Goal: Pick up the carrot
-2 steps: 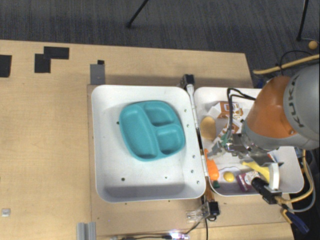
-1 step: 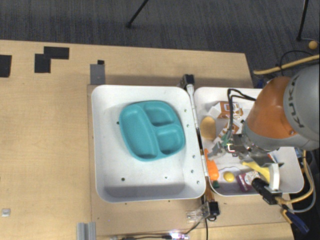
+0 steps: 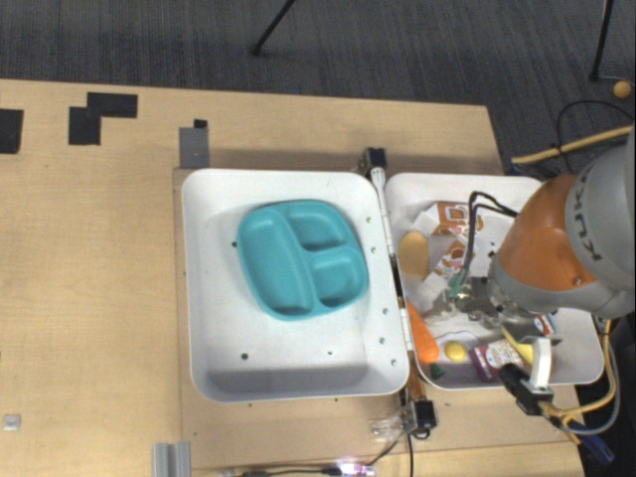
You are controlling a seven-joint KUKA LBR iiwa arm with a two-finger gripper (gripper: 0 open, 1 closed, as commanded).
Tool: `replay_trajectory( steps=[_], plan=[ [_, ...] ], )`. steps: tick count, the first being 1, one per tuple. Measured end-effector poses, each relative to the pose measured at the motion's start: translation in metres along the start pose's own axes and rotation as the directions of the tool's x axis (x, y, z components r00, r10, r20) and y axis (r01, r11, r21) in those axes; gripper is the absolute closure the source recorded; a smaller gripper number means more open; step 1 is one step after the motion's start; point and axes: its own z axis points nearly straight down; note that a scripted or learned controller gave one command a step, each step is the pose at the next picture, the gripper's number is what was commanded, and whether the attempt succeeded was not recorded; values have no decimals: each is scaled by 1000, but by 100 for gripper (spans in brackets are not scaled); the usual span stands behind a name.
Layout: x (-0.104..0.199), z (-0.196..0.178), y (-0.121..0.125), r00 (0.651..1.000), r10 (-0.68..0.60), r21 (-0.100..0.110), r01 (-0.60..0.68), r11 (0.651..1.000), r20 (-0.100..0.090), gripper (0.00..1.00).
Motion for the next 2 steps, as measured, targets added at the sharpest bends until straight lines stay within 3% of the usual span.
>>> replay_trajectory(
  steps=[1,2],
  plan=[
    [59,-102,-4,1000,-21,3,21,1000,-10,0],
    [67,-98,-6,999,-53,12,53,999,-8,0]
  ],
)
